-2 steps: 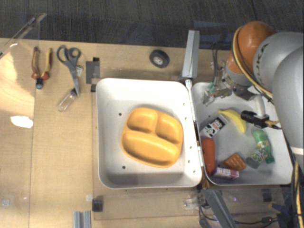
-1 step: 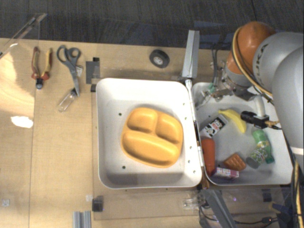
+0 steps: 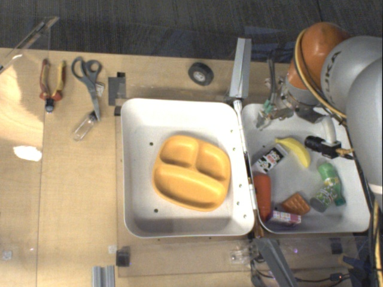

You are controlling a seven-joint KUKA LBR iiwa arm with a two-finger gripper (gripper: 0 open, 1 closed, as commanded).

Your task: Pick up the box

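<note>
I see the gripper at the right bin's far left corner, fingers too small to read; I cannot tell their gap. The arm hides that bin's far right. Inside: box at the near edge, banana, carrot, green bottle. The left bin holds a yellow mould.

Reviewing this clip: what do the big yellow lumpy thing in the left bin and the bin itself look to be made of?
The yellow lumpy thing looks like soft foam or rubbery plastic with a matte finish: rounded, puffy lobes and only dull highlights. Which of the two, the view leaves open. The left bin looks like hard white plastic, smooth and slightly glossy, with moulded rounded corners.
</note>
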